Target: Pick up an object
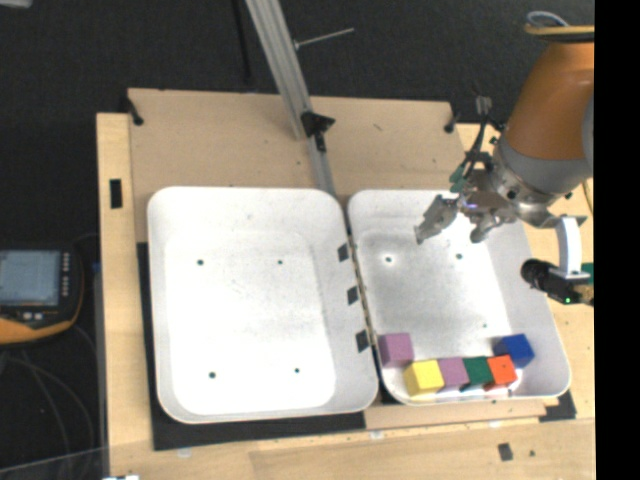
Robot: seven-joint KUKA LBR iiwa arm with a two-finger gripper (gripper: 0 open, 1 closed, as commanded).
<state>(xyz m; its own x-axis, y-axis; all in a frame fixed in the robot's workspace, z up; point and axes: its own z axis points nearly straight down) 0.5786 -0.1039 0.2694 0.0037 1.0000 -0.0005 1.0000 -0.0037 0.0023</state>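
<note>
The right bin (460,268) holds coloured blocks along its lower edge: a purple block (397,347), yellow block (424,376), a second purple block (453,371), green block (477,370), orange block (501,369) and blue block (515,348). The gripper (458,222) hovers over the bin's upper part, fingers spread, gripping nothing. The left bin (250,298) lies beside it.

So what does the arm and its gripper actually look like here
The arm is a fat rounded body, orange above and grey below toward the wrist. A thin cable loops pale at its top edge. The gripper is a small metal-grey head with two slim grey fingers, and thin wires, with a touch of green, run down to it beside a dark rod.
</note>
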